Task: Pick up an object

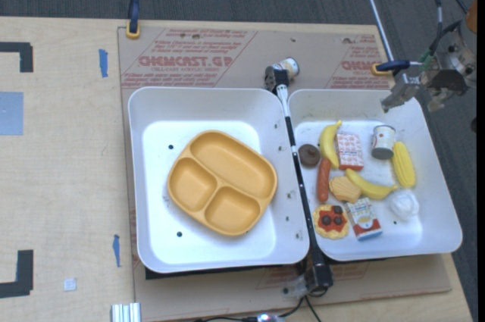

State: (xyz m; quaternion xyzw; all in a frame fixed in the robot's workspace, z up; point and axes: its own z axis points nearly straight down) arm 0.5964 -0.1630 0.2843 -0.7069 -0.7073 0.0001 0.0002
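gripper [409, 89] sits at the far right corner of the right bin [443, 233], small and blurred against the rim, so whether its prongs are apart or together cannot be told; nothing visible between them, and the arm is cut off by the frame's right side. objects lie well apart from it in that bin: can [383, 141], corn [404, 164], two bananas [329, 143], small red-and-white box [349, 150], sausage [323, 180], brown round piece [308, 154], a white lump [403, 204] hard to identify. left bin [144, 184] holds a yellow divided plate [220, 182].
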